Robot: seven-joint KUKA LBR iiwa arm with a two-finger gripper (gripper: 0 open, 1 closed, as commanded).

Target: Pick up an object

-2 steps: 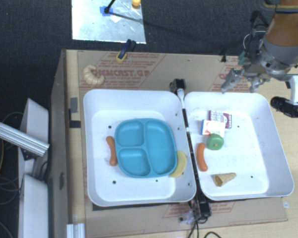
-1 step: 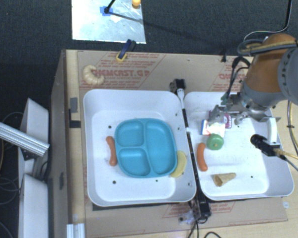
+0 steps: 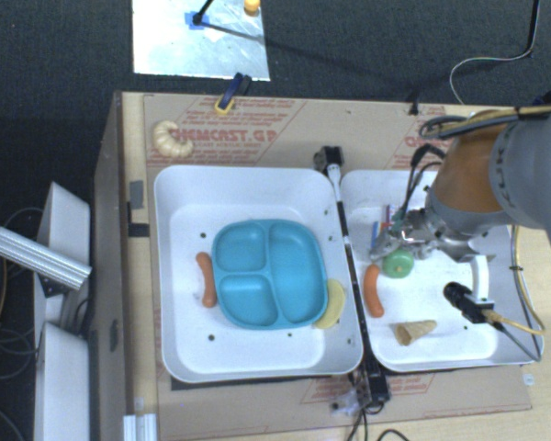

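Observation:
My gripper (image 3: 394, 249) reaches down into the right bin (image 3: 441, 352), right over a green round object (image 3: 399, 265) that lies against its tip. Whether the green object sits between the fingers cannot be made out. An orange sausage-like piece (image 3: 374, 293) lies just left of and below the green object, near the bin's left wall. A tan cone-shaped piece (image 3: 413, 332) rests near the bin's front.
The left bin (image 3: 179, 246) bears a blue divided plate (image 3: 267, 272), an orange sausage (image 3: 206, 279) to its left and a yellow banana slice (image 3: 333, 303) at its right edge. A pale curled object (image 3: 171, 137) and a blue-yellow item (image 3: 230, 94) lie on the bench behind.

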